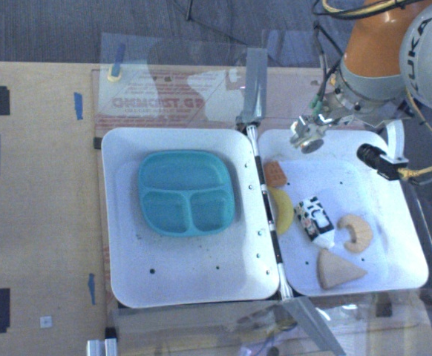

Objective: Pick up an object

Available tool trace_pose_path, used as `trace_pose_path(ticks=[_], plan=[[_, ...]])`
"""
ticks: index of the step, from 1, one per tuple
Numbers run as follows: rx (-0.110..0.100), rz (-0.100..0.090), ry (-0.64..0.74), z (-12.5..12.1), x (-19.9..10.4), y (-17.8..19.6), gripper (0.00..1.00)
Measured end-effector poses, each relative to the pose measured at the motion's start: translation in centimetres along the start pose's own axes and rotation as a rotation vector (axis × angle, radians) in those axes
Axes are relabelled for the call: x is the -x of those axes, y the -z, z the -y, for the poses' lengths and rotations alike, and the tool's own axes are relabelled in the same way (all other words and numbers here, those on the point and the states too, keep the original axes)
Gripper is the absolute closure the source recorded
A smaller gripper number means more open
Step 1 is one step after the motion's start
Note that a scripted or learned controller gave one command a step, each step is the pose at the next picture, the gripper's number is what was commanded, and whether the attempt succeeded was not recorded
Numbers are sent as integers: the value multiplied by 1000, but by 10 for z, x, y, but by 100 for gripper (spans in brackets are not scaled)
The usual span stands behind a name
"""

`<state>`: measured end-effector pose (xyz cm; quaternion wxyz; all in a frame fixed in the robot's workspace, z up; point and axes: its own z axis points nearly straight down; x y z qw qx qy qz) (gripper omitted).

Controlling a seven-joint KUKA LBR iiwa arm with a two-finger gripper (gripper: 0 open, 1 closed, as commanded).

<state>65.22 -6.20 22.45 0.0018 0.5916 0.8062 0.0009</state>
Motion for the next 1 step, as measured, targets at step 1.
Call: trace_pose_path(ticks=[1], plan=[[0, 0, -52, -23, -22, 35, 100]])
